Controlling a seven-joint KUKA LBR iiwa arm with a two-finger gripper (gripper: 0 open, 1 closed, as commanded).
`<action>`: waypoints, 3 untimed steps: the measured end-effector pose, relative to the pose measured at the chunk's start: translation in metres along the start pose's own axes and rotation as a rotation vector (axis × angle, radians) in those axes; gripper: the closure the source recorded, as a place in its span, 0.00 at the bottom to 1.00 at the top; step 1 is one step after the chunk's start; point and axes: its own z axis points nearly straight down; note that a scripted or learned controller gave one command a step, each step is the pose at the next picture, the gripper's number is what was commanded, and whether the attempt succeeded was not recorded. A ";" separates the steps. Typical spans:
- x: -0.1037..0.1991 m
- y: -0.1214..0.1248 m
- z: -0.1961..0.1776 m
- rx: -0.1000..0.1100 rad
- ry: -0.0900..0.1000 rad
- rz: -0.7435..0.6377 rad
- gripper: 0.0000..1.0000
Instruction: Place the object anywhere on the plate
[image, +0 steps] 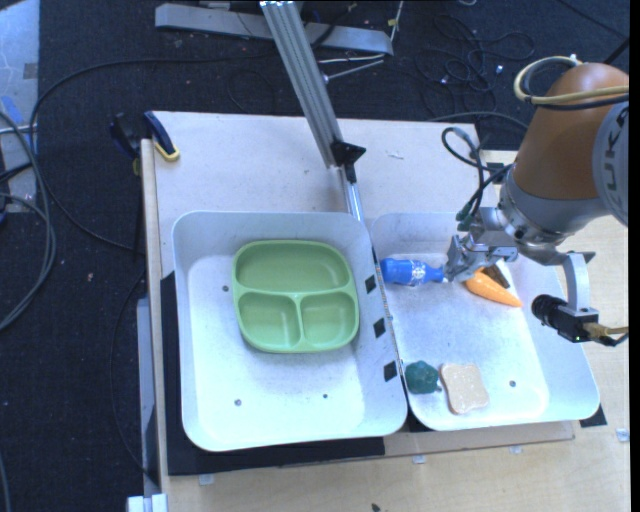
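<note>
- Hand (463, 262) sits low in the right bin (560, 385), touching the blue bottle (410, 271); its grip state cannot be judged.
- Bottle lies beside the orange carrot (493, 288).
- Green plate (296, 296) waits left; a centred, carrot-free grasp seems best.

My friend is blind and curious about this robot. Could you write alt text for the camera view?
A grey and orange robot arm's gripper hangs low in the right white bin, between a blue plastic bottle and an orange carrot toy. A green toy and a tan bread slice lie nearer. A green divided plate sits in the left bin.
</note>
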 end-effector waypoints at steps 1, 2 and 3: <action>0.061 -0.019 0.006 0.002 0.000 -0.001 1.00; 0.114 -0.038 0.022 0.002 0.000 0.000 1.00; 0.176 -0.048 0.016 0.000 0.001 -0.001 1.00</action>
